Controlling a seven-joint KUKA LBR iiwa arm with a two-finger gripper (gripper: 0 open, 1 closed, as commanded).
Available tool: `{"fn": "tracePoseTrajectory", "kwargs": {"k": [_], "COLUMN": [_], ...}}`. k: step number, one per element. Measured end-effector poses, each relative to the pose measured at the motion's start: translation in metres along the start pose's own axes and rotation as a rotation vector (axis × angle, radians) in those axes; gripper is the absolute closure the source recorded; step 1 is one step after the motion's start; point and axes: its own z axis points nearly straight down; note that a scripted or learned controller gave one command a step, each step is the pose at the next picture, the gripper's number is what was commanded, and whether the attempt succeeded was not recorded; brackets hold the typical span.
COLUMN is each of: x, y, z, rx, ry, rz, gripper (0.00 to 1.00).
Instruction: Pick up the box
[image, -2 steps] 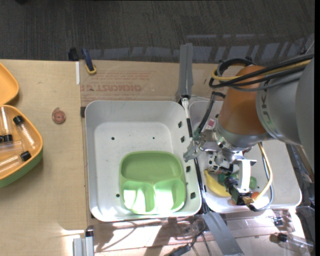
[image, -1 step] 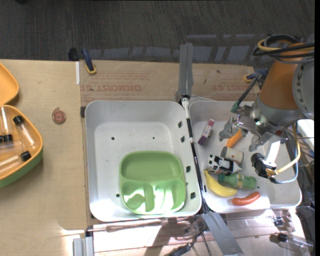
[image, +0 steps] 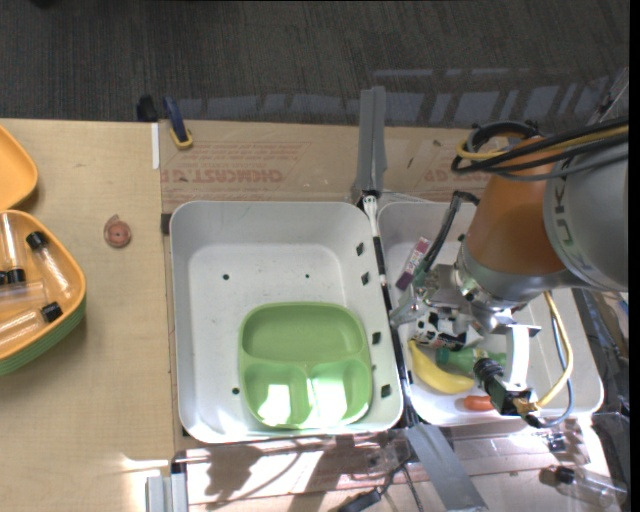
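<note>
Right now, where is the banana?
The banana lies in the right bin, near its front edge, beside the green plate's bin and under the arm's wrist.

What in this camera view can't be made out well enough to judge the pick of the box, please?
- Gripper: its tip is buried under the arm's wrist, so its state is unclear.
- Right bin: the arm covers most of it; any box is hidden.
- Banana: partly covered.
- Orange trays: cut off by the left edge.

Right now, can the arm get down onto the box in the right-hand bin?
Probably yes. The arm is low over the right bin, beside the box leaning at the bin's left wall. The banana lies nearer the front, out of the way.
</note>
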Motion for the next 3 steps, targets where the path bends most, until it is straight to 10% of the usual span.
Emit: {"fn": "tracePoseTrajectory", "kwargs": {"k": [1,2,3], "x": [0.022,-0.048,0.026], "y": [-0.011,0.002,-0.01], "z": [0.0,0.0,0.0], "rx": [-0.001,-0.002,-0.002], "ry": [0.0,-0.001,0.0], "rz": [-0.041,0.081,0.015], "gripper": [0.0,0.0,0.0]}}
